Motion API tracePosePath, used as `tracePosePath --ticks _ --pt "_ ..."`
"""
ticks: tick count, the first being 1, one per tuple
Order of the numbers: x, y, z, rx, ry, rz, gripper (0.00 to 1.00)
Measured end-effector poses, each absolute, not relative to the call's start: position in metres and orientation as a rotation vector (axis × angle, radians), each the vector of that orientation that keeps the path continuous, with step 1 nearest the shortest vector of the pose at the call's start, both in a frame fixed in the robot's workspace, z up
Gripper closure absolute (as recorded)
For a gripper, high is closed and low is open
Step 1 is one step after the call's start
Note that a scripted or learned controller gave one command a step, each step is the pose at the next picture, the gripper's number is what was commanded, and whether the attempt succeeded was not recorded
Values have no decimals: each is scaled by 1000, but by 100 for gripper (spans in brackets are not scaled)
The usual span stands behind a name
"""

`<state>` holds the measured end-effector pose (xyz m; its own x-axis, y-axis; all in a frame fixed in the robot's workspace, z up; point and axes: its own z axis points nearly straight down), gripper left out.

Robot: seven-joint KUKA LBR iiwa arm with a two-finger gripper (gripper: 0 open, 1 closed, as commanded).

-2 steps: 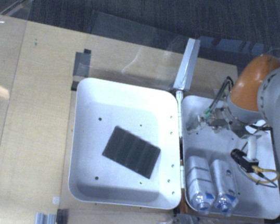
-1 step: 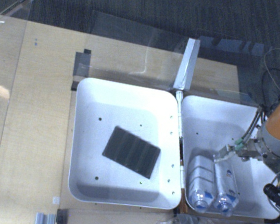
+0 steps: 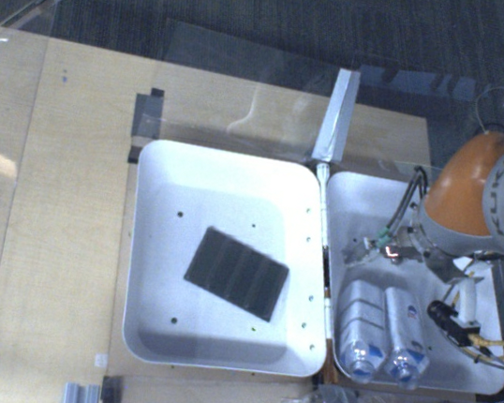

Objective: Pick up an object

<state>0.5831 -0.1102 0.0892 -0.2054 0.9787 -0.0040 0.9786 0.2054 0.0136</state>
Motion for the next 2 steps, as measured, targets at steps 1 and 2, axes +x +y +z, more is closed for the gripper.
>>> tracePosePath --ticks 1,2 --pt "664 -114 87 1917 2481 6 0" --pt "622 -148 88 1940 2461 7 0"
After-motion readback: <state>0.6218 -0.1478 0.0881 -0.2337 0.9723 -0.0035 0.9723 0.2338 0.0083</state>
